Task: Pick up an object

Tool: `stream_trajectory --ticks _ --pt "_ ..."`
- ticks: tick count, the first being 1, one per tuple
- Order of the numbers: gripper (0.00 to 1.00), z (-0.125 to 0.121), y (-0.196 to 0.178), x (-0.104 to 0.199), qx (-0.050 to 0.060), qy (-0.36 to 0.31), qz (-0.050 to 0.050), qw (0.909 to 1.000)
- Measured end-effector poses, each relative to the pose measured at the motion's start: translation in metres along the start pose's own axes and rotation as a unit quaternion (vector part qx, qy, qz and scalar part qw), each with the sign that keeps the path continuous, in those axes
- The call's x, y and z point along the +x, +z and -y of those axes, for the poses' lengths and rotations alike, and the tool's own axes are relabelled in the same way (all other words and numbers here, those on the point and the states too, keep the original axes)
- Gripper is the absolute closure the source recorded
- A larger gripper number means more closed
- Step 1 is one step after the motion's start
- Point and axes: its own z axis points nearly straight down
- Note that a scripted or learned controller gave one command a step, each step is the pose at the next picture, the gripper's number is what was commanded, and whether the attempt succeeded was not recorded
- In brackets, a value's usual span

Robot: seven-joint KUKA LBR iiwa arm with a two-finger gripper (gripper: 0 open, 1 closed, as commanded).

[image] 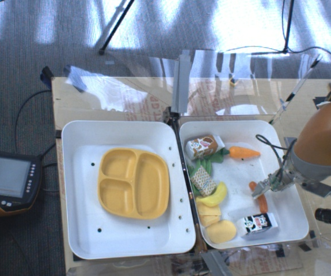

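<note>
**Q:** Where is the gripper?

**A:** I see the gripper (pixel 267 184) low over the right bin (pixel 286 137), near its right side, with the arm (pixel 320 145) coming in from the right. I cannot tell its state; the tip is too small and blurred.

**Q:** What lies at the tip?

**A:** A small orange piece (pixel 261 202) sits just below and touching the tip, as far as I can judge. The milk carton (pixel 257 223) lies further below it. A carrot (pixel 243 152) lies up and to the left, well apart.

**Q:** Further left?

**A:** A banana (pixel 213 196), a brown box (pixel 202 146) and a pale yellow piece (pixel 221 231). In the left bin (pixel 76 154), well apart from the tool, I log a yellow tray (pixel 133 183).
</note>
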Motion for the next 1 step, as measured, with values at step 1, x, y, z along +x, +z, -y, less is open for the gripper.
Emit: stream_trajectory --ticks 1 --pt "1.00 -0.0304 -0.0986 0.0725 -0.004 0.019 0.004 0.9998"
